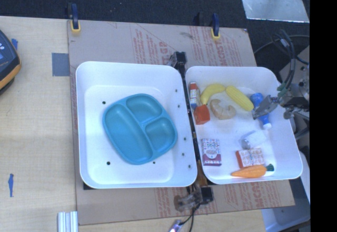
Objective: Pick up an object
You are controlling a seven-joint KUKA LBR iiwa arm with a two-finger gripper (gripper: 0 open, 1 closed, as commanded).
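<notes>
Two shallow white bins side by side on a cardboard-covered bench; the left white bin point(89, 170) holds a blue three-compartment plastic plate point(139, 128), the right white bin point(295, 170) a scatter of small toy foods; the two-finger gripper point(274, 103) enters at the right bin's far right edge, its state impossible to tell at this scale; nothing is seen between its tips; nearest candidate for the pick, judged by position: a small blue-and-white bottle-like object point(261, 111) lying just beside the gripper, probably light, stiff and smooth, so liable to slip or roll; best taken across its narrow body; close by to the left, a yellow plastic corn cob point(238, 98) and a yellow plastic banana point(212, 91), both likely hollow, hard and rounded; a grasp across the mid-length suits each; near the front wall, an orange plastic carrot point(249, 172) lies flat, tapered, harder to pinch near its tip; a flat red-and-white carton point(211, 152) offers only thin edges
</notes>
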